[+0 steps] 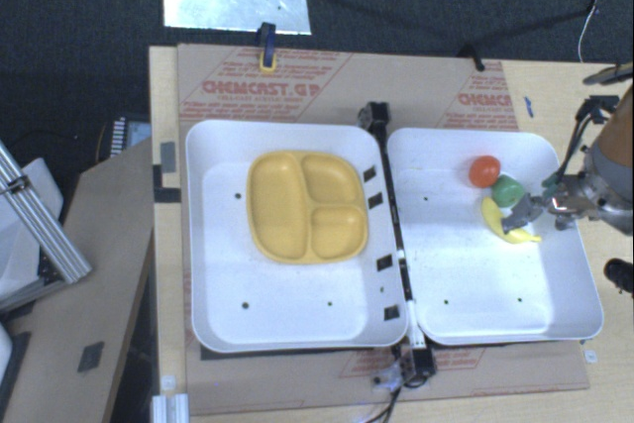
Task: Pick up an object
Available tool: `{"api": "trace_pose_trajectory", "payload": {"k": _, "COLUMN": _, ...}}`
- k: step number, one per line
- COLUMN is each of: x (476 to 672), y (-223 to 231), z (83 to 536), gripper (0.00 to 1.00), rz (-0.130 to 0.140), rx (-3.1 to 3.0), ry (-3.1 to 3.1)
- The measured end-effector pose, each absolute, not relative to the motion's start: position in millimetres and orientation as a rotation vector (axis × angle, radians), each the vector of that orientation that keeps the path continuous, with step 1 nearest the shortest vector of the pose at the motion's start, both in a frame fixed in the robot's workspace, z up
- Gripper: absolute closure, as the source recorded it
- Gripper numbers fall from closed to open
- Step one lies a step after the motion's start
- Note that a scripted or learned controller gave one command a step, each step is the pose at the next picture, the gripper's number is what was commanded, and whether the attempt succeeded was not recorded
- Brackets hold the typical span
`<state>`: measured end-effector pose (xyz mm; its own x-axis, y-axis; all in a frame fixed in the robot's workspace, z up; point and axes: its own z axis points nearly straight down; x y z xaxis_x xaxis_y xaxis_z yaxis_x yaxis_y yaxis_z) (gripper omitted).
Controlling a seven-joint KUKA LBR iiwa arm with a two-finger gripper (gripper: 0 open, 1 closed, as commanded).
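Note:
Three small objects lie bunched in the upper right part of the right bin [475, 297]: an orange-red ball [483, 171], a green piece [508, 190] just below it, and a yellow banana-shaped piece [503, 224] below that. My gripper [543, 207] reaches in from the right edge and sits low over the bin's right side. Its tip is right beside the green piece and the banana-shaped piece. I see nothing lifted off the bin floor.
A yellow divided plate [305, 206] lies in the middle of the left bin [213, 297]. A black divider with clips [388, 213] runs between the bins. The cardboard sheet [327, 84] under the bins carries a yellow clamp [267, 50] at the back.

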<state>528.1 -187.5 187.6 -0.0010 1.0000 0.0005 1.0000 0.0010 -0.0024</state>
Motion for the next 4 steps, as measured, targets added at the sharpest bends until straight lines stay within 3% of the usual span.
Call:
{"api": "trace_pose_trajectory", "payload": {"k": 2, "x": 527.1, "y": -177.6, "z": 85.5, "gripper": 0.0, "rz": 0.002, "rx": -2.218, "ry": -2.22}}
{"api": "trace_pose_trajectory", "payload": {"k": 3, "x": 528.6, "y": -178.9, "z": 99.3, "gripper": 1.0, "rz": -0.001, "rx": -2.225, "ry": -2.222}}
{"api": "trace_pose_trajectory", "payload": {"k": 4, "x": 524.1, "y": -176.4, "z": 145.3, "gripper": 1.0, "rz": -0.004, "rx": -2.222, "ry": -2.228}}
